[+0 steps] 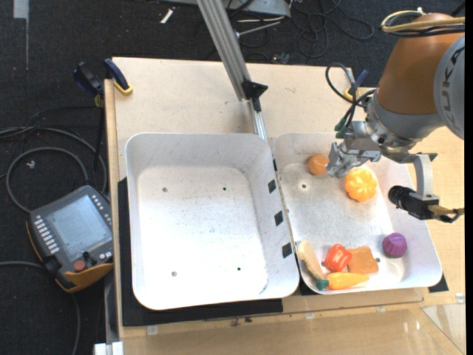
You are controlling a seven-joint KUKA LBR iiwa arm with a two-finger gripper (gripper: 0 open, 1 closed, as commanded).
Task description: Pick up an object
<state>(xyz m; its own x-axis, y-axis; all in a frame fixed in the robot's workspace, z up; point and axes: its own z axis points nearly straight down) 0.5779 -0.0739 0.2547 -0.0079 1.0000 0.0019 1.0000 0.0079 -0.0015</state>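
Camera view: the gripper [341,161] hangs low in the right bin [414,272], nothing visibly held; whether its fingers are parted I cannot tell. Orange ball [318,165] just beside them, unlifted; the pick seems not yet done.

Wooden bench [185,95] w/ 2 white bins: left bin [196,217], right bin [325,205], side by side.
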